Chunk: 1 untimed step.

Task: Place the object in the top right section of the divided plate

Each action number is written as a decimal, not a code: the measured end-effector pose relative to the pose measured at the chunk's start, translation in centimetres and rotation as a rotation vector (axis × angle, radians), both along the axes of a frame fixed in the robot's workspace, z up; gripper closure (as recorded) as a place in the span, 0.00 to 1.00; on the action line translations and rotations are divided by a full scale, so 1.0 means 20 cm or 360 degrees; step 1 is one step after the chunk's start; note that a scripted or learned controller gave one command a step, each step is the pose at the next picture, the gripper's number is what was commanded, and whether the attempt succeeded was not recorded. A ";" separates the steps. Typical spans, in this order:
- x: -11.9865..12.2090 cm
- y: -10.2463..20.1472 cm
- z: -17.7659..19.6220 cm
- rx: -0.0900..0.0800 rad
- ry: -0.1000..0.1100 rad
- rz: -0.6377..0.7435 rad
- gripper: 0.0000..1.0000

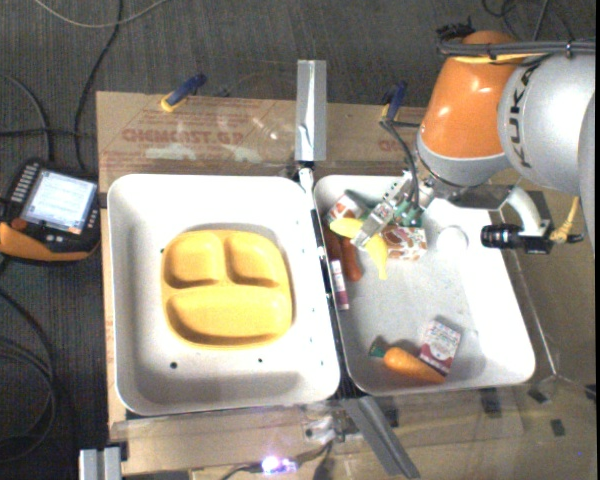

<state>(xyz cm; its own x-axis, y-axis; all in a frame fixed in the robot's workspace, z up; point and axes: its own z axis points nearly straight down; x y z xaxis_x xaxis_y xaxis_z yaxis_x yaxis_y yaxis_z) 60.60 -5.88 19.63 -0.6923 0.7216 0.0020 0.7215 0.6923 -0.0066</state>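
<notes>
Divided plate point(227, 288) in left bin point(130, 268); gripper point(383, 218) over right-bin clutter, grip state unclear

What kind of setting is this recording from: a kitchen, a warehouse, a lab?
Most likely a robotics lab bench. A KUKA arm reaches over two white bins on a board held by clamps, a teach pendant lies beside them, loose cables cross the carpet, and the food is toy-like, with a yellow divided plate.
</notes>
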 end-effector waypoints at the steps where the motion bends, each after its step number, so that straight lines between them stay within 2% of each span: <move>1: -0.02 0.32 -0.09 0.0004 0.0001 0.0141 1.00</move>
<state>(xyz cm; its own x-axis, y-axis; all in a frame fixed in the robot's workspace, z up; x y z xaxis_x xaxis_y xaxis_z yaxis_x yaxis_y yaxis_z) 60.22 0.53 17.92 -0.7534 0.6576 0.0040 0.6576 0.7534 -0.0049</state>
